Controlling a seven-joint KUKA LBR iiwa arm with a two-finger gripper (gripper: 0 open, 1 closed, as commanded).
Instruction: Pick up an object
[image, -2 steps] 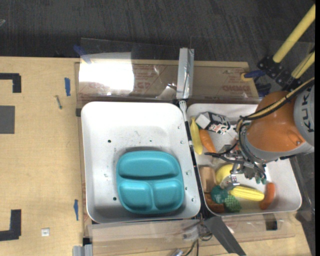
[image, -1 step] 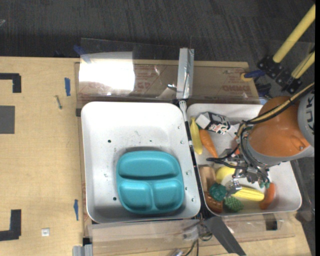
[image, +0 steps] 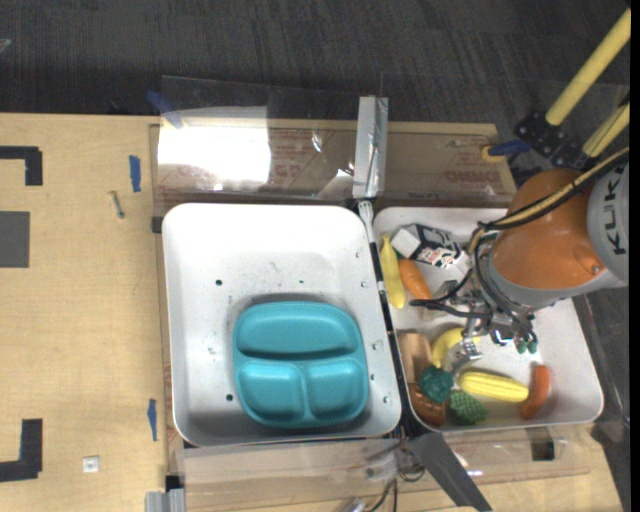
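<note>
Bright overhead light is flooding the bench, and strong glare is washing out the clear plastic sheet (image: 215, 150) far up and to the left of the gripper (image: 478, 335). The arm is casting a soft shadow over the right bin (image: 585, 400) floor around the gripper. To the gripper's left, the left bin (image: 200, 250) is glowing almost overexposed, with a grey shadow pooling around the teal tray (image: 298, 362). The frame is looking slightly soft, and small items under the gripper are blurring together.
</note>
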